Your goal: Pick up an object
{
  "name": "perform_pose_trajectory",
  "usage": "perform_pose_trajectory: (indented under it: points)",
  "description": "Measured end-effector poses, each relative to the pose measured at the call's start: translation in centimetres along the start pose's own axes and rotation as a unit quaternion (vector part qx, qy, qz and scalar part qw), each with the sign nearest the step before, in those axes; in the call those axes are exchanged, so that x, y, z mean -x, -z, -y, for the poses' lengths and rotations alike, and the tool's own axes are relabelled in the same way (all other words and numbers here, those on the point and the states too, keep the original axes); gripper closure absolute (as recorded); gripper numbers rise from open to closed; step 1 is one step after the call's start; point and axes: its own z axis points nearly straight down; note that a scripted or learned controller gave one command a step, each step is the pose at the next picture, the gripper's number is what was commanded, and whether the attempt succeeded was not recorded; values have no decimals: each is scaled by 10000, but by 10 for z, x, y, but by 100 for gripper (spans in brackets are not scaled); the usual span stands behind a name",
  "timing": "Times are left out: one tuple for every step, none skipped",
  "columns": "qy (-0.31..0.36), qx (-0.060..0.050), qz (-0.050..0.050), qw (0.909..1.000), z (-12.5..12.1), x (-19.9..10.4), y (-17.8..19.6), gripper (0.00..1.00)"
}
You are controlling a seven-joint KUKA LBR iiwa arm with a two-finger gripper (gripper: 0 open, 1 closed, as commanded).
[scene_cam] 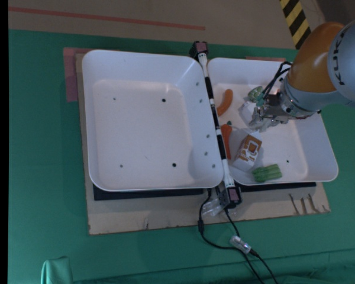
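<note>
The right bin [307,152] holds several small things: an orange sausage-shaped piece [225,102], a carrot-like piece [226,138] by the divider, a white and orange carton [248,149], a green ribbed piece [267,173], and a pale greenish thing [254,93] near the arm. My gripper [258,120] hangs over the middle of this bin, just above the carton and beside a whitish thing [247,109]. The wrist covers the fingertips.
The left bin [106,70] lies beside it, with a black and white divider rail [213,111] between them. Cables [236,241] trail off the front of the cardboard base onto the green mat. A yellow and black striped marking [293,7] runs at the top right.
</note>
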Motion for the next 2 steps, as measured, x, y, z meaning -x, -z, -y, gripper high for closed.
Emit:
perform_pose_trajectory:
  points:
    - [60,-108,-59,9999,-71,10,34,100]
    - [63,-89,-50,9999,-149,13,110,100]
